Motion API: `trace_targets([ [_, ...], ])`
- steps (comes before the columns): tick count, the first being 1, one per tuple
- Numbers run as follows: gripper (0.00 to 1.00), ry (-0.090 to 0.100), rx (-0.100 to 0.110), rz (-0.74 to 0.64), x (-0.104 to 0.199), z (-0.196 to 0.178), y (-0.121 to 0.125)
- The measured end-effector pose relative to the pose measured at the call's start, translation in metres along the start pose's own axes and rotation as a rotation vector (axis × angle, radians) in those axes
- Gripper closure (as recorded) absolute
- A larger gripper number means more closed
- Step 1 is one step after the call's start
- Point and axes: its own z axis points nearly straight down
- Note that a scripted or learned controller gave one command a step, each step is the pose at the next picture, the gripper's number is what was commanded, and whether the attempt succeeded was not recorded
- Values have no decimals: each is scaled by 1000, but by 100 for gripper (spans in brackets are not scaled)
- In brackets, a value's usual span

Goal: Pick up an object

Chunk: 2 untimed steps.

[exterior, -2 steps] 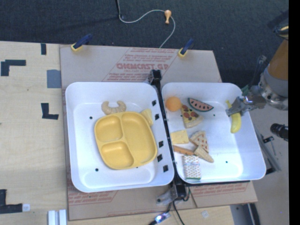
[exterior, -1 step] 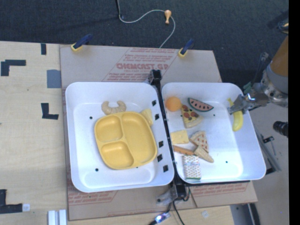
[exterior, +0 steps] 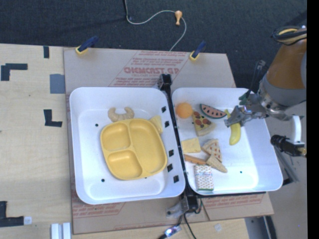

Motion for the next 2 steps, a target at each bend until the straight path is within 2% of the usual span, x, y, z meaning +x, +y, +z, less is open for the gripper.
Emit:
trace_targets([
  [2, 100, 0, 1, 0, 102, 16, -18],
])
